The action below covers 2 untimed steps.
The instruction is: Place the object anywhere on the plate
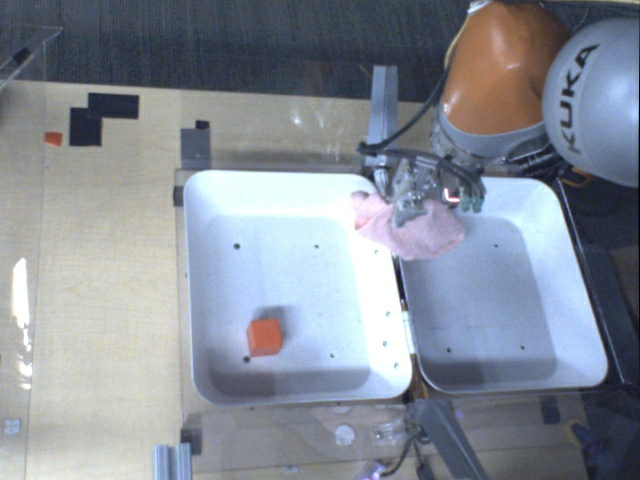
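A small orange-red block (265,337) lies on the floor of the left bin (210,268), near its front left. A pink plate (432,236) sits at the far end of the rim shared by the two bins, mostly over the right bin (540,298), with its left edge reaching into the left bin. My gripper (410,200) hangs right over the plate's far edge and hides part of it. The block is far from the gripper, down and to the left.
The grey arm with its orange band (500,68) comes in from the upper right. The wooden bench (90,288) lies to the left, with black markers (100,116) and a small orange tag (52,139). Metal brackets (382,103) stand behind the bins.
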Each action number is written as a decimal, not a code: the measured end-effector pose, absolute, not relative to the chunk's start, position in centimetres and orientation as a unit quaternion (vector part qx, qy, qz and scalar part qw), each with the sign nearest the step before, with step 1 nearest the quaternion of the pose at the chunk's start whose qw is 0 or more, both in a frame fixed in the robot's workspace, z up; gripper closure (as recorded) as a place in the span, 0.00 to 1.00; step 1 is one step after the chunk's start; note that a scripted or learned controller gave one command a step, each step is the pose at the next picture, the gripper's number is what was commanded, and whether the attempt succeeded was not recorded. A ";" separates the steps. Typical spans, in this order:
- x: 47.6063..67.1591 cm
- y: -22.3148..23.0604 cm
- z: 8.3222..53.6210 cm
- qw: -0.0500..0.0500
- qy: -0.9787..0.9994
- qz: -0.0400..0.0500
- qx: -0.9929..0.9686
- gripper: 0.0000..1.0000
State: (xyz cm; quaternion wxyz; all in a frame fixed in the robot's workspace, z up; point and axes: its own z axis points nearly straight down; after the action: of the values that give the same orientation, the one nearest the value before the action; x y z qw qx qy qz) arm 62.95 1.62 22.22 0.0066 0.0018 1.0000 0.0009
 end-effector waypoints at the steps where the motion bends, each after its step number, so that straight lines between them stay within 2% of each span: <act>1: 60.6 6.8 23.2 0.006 1.000 0.002 0.000 1.00; 2: 59.0 11.7 22.8 0.005 1.000 0.002 -0.001 1.00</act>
State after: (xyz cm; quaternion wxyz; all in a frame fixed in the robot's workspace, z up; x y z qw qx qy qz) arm 59.03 11.73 22.80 0.0055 -0.0008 1.0000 0.0020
